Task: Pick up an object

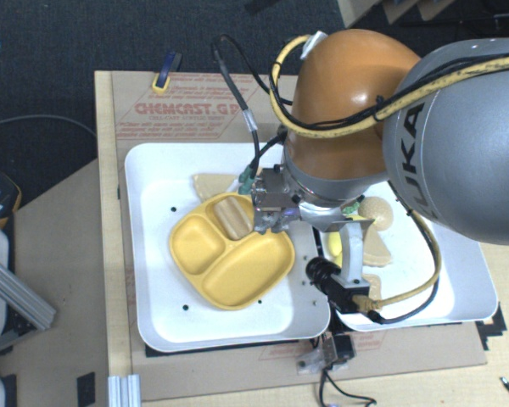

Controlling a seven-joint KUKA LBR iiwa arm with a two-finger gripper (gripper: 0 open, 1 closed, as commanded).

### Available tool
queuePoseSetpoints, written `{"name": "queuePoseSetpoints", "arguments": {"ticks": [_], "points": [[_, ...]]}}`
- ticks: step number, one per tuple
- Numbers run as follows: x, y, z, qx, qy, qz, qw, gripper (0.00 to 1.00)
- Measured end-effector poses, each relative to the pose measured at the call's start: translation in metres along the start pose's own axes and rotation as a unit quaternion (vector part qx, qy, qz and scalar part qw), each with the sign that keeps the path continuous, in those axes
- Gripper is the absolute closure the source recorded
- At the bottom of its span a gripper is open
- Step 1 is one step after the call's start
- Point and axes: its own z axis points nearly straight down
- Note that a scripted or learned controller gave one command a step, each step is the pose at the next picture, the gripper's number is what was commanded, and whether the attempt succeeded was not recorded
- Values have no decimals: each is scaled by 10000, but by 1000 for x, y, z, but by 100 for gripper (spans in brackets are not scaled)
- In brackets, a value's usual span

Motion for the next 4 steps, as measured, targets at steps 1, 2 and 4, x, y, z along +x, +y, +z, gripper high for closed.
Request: {"name": "queuePoseSetpoints", "arguments": {"ticks": [1, 2, 4], "points": [[64, 23, 60, 51, -10, -15, 10000, 100], [61, 24, 46, 21, -6, 13, 10000, 100], [78, 72, 77, 55, -10, -8, 10000, 100]]}}
